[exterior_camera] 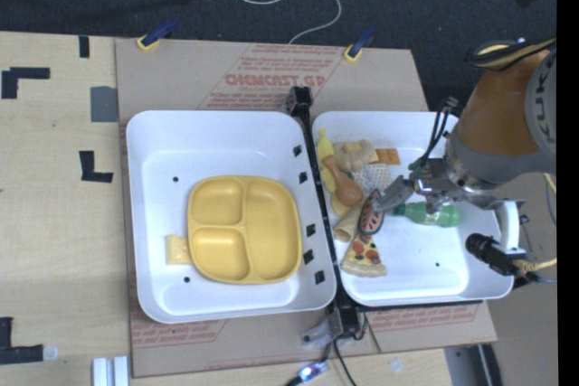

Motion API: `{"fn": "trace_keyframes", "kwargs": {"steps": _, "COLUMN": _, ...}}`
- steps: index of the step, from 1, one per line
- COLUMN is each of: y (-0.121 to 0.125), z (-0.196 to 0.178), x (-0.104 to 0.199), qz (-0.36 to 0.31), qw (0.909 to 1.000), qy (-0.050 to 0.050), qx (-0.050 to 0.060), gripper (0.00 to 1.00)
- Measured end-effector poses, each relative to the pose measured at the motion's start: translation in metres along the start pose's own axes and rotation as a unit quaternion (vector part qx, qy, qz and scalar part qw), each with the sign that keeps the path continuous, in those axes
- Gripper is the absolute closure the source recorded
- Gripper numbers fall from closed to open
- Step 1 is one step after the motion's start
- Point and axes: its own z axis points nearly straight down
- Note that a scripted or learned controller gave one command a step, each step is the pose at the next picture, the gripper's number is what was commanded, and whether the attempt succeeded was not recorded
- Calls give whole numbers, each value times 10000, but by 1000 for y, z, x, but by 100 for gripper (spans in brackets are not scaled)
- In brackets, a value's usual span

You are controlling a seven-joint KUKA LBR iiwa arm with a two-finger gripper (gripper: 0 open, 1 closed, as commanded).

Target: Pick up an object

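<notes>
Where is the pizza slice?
The pizza slice lies in the right bin, near its front-left corner, just below the claw and the ice-cream cone.

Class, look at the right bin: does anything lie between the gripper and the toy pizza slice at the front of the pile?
Yes. The gripper sits over a dark red oval toy, which lies directly above the pizza slice. A cone-shaped toy crowds its left side.

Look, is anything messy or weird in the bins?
A bit. The toy food is all heaped against the right bin's left wall, pizza slice lowest. In the left bin, a yellow piece pokes out from under the yellow plate.
</notes>
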Motion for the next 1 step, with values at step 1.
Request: {"fn": "trace_keyframes", "kwargs": {"steps": 1, "y": -9, "z": 49, "x": -3, "qz": 1, "qw": 10000, "qy": 1, "qx": 0, "gripper": 0}}
